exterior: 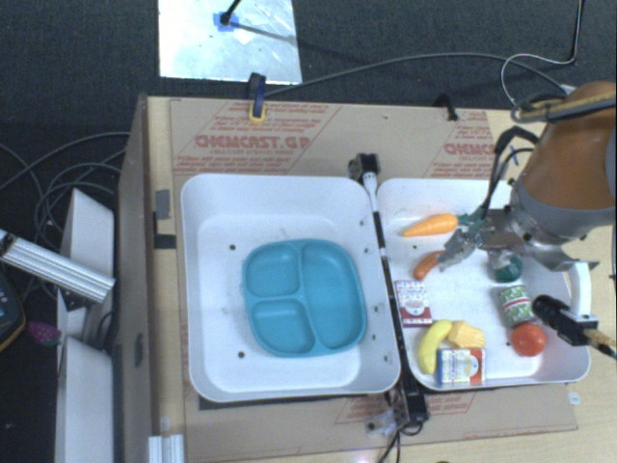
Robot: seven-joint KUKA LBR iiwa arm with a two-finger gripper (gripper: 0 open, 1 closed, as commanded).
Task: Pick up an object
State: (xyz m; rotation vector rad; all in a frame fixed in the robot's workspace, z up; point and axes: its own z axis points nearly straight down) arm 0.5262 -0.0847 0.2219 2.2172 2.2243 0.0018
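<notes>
Nearest me sits a small carton [460,365]; farther back, the end effector [455,252], empty and slightly open, hangs just right of the small carrot [425,265].

The two bins [289,201] are looking like smooth, slightly glossy white plastic. The divided blue plate [304,295] is showing a matt plastic face. The desk [318,128] is wearing a dull brown board, printed in red. At eleven o'clock a foil sheet [229,29] is shining, crinkled. The floor [67,56] is appearing dark, rough carpet.
</notes>
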